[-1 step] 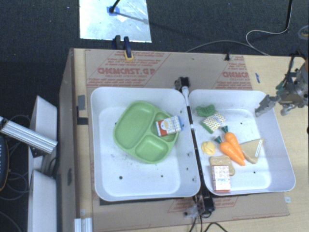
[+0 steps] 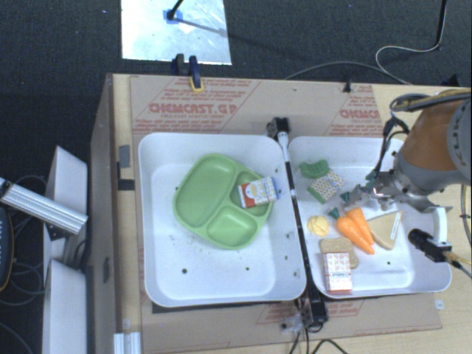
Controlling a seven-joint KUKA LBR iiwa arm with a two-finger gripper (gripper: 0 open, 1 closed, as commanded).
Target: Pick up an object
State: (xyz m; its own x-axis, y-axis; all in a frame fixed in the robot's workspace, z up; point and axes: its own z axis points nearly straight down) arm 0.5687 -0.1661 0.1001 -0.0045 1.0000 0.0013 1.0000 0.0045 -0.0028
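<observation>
At the right of the frame, the gripper (image 2: 366, 193) hangs low in the right bin (image 2: 428, 280), just up-left of the carrot (image 2: 356, 229), whose long axis runs diagonally, and I cannot tell its opening.

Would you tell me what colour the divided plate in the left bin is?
Light green; the divided plate shows in the camera view.

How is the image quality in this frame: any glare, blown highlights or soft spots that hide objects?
Camera view: even overhead light, overall slightly soft; glare on the reflective sheet on the floor; white bins bright but not blown out; green tray, carrot readable; gripper region blurry, finger detail lost.
</observation>
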